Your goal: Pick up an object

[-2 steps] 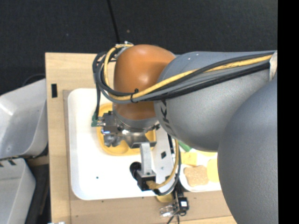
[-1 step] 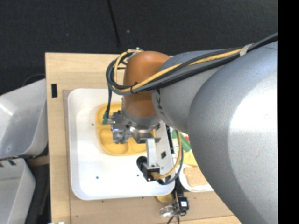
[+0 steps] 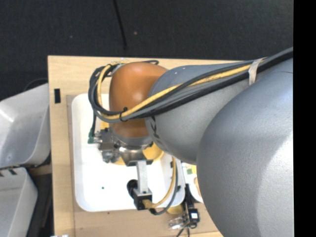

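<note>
Over the white bin (image 3: pixel 85 181), the arm (image 3: pixel 207 102) covers its tool (image 3: pixel 114 151); released or clenched, I cannot tell. No object appears lifted, so the pick looks not yet done

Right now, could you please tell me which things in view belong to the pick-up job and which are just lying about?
Job in hand:
- the arm
- the white bin it reaches over
- a yellow object, mostly hidden beneath the wrist

Lying about:
- the wooden bench
- pale equipment off its left edge
</note>
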Robot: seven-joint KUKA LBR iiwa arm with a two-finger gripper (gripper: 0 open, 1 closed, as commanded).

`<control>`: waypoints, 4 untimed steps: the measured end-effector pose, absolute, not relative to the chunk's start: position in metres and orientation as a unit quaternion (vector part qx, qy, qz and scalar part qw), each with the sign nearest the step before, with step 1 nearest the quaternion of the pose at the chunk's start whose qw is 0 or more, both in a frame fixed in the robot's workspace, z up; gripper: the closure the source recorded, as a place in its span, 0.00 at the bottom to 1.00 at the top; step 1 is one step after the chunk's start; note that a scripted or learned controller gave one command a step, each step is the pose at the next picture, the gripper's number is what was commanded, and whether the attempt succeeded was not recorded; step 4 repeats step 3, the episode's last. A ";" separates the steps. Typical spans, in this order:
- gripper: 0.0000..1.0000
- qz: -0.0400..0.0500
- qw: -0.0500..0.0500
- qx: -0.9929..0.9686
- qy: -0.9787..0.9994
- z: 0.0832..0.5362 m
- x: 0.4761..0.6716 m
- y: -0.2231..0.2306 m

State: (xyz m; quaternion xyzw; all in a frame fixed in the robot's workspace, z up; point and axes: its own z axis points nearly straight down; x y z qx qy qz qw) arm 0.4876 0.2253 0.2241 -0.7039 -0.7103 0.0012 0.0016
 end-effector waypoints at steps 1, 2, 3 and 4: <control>1.00 0.004 0.001 -0.707 -0.707 0.093 0.501 0.220; 1.00 -0.004 -0.001 -0.706 -0.709 0.237 0.491 0.223; 1.00 0.004 0.004 -0.707 -0.707 0.093 0.524 0.222; 1.00 0.004 0.004 -0.707 -0.707 0.093 0.524 0.222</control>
